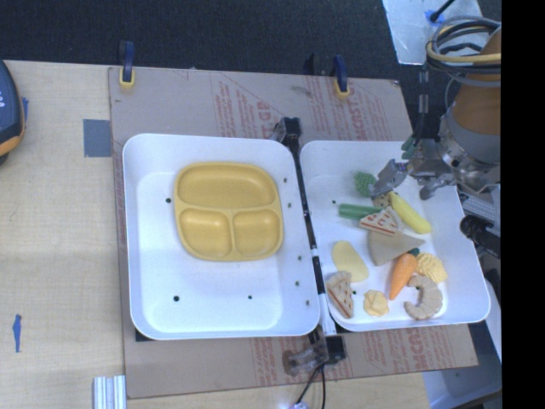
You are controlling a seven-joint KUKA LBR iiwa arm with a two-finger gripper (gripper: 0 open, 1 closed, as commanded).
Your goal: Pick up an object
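Cardboard-covered bench (255,100), two white bins. We see the gripper (409,175) low over the right bin (477,301), fingers spread, holding nothing, right beside the toy banana (410,214).

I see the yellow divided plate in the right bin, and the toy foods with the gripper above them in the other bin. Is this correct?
Not quite. The camera view shows the yellow divided plate in the left bin, not the right one. The toy foods, such as the carrot and the banana, lie in the right bin, with the gripper above them, as you wrote.
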